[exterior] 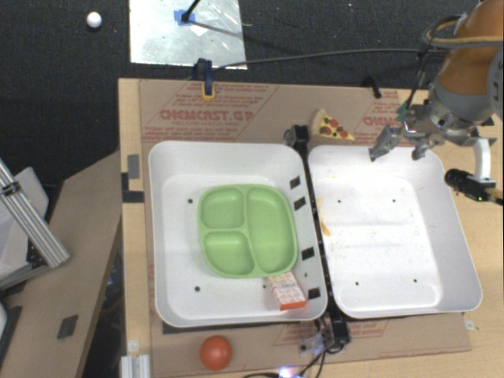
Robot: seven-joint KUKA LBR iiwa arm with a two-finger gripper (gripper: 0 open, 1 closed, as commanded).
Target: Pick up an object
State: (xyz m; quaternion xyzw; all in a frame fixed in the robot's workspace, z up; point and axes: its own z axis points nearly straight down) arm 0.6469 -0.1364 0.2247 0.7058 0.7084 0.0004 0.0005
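With fingers spread and nothing between them, the gripper (399,146) hovers over the right bin's (394,290) far rim, risking collision; the box (287,291) lies far left.

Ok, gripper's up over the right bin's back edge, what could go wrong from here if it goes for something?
The gripper hangs with fingers spread above the right bin, while the green divided plate and the small carton lie in the left bin: descending here probably grasps nothing. The plate is wide and flat, so the fingers may slip off its rim. The carton sits against the plate's corner and may get nudged.
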